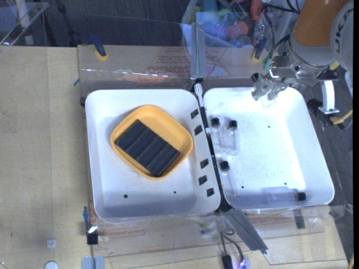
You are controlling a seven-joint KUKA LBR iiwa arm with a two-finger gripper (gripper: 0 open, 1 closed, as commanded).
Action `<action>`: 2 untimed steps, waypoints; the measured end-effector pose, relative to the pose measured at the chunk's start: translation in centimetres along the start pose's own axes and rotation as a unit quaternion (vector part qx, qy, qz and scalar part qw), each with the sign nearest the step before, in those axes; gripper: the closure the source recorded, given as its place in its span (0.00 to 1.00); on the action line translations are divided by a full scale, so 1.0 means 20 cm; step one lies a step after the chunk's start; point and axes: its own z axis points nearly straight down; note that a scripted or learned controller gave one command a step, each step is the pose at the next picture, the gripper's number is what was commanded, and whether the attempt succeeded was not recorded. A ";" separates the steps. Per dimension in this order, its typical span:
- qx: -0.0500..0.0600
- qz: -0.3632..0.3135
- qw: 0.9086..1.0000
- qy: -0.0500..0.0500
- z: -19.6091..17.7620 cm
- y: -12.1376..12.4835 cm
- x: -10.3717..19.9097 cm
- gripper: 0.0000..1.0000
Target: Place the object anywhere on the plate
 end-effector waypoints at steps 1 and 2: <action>0.002 -0.123 0.992 0.002 0.25 0.00 0.12 1.00; 0.002 -0.195 0.981 0.002 0.25 -0.04 0.33 1.00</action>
